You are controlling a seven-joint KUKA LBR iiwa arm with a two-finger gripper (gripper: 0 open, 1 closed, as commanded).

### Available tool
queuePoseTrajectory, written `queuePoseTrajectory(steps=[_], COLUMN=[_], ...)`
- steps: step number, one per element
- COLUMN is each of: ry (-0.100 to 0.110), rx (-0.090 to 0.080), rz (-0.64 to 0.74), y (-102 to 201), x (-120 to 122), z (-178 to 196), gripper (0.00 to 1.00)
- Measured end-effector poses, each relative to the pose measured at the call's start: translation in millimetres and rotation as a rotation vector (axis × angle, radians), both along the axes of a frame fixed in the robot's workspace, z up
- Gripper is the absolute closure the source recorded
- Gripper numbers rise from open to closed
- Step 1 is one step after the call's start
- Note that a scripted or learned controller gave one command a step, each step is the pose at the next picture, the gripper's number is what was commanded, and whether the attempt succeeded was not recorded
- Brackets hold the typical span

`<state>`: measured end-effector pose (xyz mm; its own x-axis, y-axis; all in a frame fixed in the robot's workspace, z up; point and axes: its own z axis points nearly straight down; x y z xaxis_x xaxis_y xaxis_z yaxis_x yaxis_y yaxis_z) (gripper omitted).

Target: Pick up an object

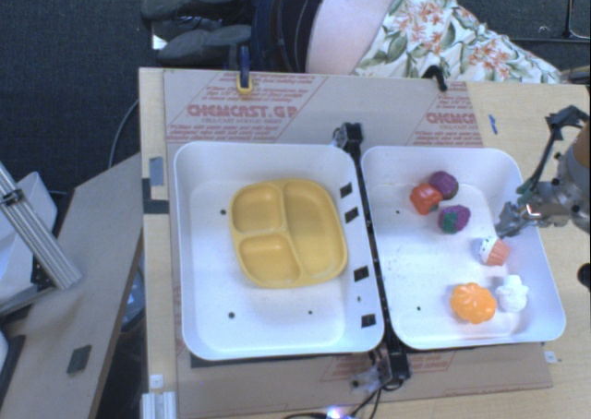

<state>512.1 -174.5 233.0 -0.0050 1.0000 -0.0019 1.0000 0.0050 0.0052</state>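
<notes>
- Sitting in the right bin (531,188), near its right wall, the small toy (494,251) is looking like the nearest target: white at one end, orange at the other.
- Its long axis seems to be running slantwise, white end pointing up-left and orange end down-right, though it is too small to be sure.
- The gripper (511,221) is hovering just above and to the right of it; whether it is open or shut, I cannot tell.
- Doing this well, I judge, is meaning centring over the toy's middle, closing across the short axis, and keeping off the bin wall.
- The pumpkin (473,303) is lying well clear below.
</notes>
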Motion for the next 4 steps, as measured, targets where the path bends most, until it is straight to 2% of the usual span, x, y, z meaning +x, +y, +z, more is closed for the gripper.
queuePoseTrajectory(steps=[1,2,3,4], ry=[0.004,0.002,0.004,0.005], rx=[0.003,0.003,0.003,0.004], rz=[0.004,0.005,0.004,0.005], y=[51,104,154,216], x=[-7,-3,-12,-10], z=[-9,2,4,-6], gripper=[1.0,1.0,1.0,1.0])
